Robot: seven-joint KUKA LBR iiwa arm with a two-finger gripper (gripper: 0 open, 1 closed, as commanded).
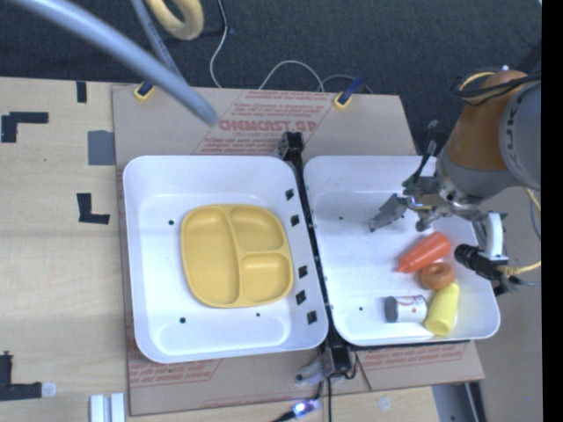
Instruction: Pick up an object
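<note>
While its two fingers stand spread with nothing between them, the gripper hangs over the right bin, tips toward nine o'clock. At four o'clock from it lies a smooth orange carrot, its long axis running two to eight o'clock. Below sit a brown doughnut-like ring, a glossy yellow bottle and a small white tube. The left bin holds a yellow, three-sectioned plate.

Even, bright overhead light; the white bins nearly wash out, shadows stay soft and faint. The grey pole at upper left is blurred.
</note>
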